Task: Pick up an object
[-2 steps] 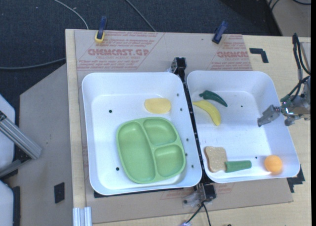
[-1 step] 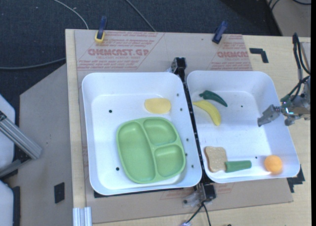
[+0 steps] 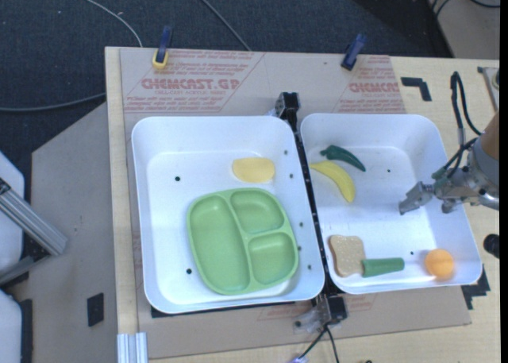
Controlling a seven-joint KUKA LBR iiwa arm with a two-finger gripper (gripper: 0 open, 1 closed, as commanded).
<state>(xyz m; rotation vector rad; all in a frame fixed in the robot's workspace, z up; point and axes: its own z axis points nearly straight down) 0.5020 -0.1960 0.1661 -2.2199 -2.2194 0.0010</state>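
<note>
Hovering gripper [image 3: 432, 198]: we see its fingers spread, holding nothing.
Round orange ball [image 3: 440, 264]: near, just below it.
Curved yellow plastic banana [image 3: 336, 179]: well apart, leftward.

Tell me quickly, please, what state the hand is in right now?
Hand: over the right bin, holding nothing; whether it is open or closed cannot be told.
</note>
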